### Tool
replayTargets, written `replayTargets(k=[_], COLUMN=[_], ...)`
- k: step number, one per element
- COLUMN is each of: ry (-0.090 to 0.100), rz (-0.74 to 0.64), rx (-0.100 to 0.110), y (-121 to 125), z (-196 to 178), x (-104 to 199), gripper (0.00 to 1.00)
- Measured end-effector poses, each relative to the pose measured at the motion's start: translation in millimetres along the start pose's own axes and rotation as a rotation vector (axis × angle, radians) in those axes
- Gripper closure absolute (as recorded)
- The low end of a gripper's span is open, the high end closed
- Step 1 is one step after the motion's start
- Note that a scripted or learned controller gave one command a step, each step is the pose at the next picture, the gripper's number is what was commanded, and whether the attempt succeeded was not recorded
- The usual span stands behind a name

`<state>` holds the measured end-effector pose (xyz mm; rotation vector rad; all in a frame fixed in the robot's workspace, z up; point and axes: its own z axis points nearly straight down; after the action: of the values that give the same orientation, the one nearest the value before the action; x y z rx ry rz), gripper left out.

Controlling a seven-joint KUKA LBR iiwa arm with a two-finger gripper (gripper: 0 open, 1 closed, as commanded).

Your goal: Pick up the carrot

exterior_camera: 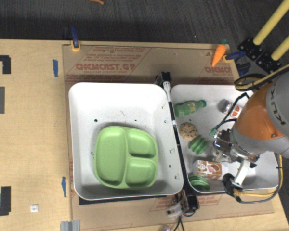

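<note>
Wrist: my grey arm with its orange band (260, 121) sits low over the right white bin (274, 179).
Fingers: can't tell.
Carrot: small orange carrot (218, 55) on bench, beyond the bin.
Progress: ungrasped; everything left.

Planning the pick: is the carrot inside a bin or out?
Out. The carrot lies on the cardboard beyond the right bin's far rim.

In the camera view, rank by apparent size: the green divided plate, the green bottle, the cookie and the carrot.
1. green divided plate, by far the largest
2. green bottle
3. carrot and cookie: too close to rank, one long and thin, the other round.
</note>
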<state>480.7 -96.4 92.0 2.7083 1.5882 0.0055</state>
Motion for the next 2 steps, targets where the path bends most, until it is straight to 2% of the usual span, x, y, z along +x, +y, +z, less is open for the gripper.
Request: replayTargets(k=[1,2], ry=[-0.011,-0.002], rz=[-0.533,-0.986], rx=[-0.011,-0.015], y=[4.4,40.5], z=[-0.1,0.5], x=[-5.3,-62.1], gripper=[1.00,1.00])
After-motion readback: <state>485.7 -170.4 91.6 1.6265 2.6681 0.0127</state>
